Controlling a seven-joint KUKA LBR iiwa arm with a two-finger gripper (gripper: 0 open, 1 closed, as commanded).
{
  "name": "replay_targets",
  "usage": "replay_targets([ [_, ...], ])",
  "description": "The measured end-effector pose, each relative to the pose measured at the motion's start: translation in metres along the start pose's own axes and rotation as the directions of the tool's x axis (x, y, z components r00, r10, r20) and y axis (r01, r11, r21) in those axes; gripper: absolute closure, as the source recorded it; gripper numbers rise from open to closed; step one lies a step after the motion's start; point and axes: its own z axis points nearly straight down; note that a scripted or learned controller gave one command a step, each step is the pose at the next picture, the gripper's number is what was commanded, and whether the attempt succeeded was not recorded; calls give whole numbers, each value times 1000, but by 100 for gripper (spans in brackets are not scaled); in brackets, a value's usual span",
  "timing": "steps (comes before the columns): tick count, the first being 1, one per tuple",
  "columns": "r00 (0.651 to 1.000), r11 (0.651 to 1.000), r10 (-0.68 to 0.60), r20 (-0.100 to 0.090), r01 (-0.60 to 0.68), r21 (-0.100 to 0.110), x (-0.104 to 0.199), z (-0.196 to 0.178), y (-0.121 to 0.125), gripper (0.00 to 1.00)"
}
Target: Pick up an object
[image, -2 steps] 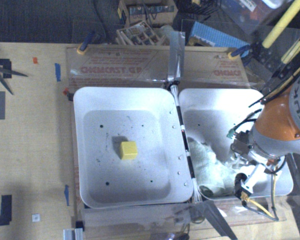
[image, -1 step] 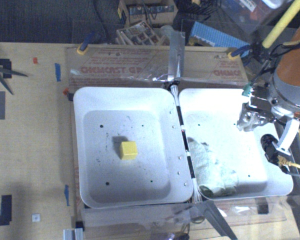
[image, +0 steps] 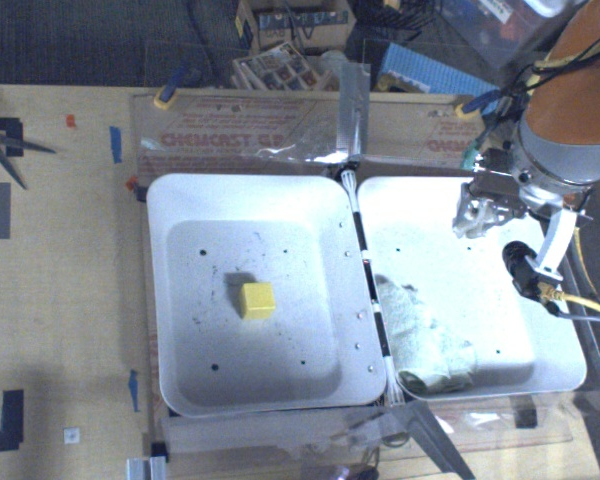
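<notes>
While red lettering runs across the clear plastic sheet (image: 245, 133) at twelve o'clock, it is too blurred to read. The small yellow cube (image: 258, 300) lies mid-floor in the left shallow white bin (image: 180, 203); a crumpled grey-white cloth (image: 425, 343) fills the right white bin (image: 560, 363) toward six o'clock. At two o'clock there hang the metal jaws (image: 477, 216), their spread impossible to tell.

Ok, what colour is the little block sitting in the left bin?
Yellow. The block shows clearly in the camera view, against the left bin's white floor.
</notes>
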Motion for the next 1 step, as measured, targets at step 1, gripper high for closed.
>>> replay_targets([
  [1, 939, 939, 344, 1, -344, 7, 6, 78, 10, 100],
])
